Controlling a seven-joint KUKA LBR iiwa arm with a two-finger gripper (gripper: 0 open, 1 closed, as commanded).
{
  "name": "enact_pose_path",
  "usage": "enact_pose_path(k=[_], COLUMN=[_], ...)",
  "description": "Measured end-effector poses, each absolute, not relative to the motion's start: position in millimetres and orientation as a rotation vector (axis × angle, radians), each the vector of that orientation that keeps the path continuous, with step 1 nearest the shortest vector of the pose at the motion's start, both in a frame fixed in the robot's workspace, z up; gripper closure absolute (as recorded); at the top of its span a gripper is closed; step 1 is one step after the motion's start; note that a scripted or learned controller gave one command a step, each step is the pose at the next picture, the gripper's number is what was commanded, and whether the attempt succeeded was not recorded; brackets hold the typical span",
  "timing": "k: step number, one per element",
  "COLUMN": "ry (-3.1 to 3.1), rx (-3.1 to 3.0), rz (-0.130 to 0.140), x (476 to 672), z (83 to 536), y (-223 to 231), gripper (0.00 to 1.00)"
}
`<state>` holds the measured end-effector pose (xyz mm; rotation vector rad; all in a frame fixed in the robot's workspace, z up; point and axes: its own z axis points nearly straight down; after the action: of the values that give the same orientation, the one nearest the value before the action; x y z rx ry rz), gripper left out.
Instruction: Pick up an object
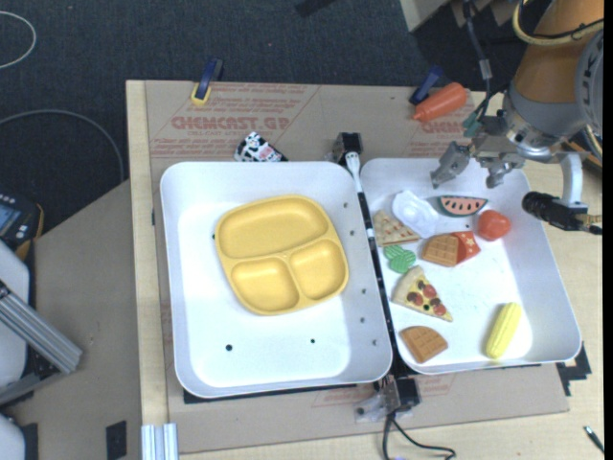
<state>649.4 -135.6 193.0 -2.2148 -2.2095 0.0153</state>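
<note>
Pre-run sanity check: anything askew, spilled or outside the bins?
Two items lie outside the bins on the cardboard: an orange carrot-shaped toy behind the right white bin, and a small black-and-white toy behind the left white bin. The yellow divided plate sits skewed.

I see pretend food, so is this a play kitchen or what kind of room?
Probably a robot lab, not a kitchen. A robot arm hangs its claw over a white bin of toy food such as a pizza slice, on a plain board with cables around.
</note>
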Motion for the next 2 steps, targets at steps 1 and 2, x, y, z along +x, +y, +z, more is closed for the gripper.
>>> enact_pose_path(k=[1, 2], ry=[-2.221, -2.217], rx=[-2.221, -2.219], rz=[0.001, 0.006], x=[652.7, 645.6], z=[202, 150], y=[-136, -143], gripper=[0.00, 0.00])
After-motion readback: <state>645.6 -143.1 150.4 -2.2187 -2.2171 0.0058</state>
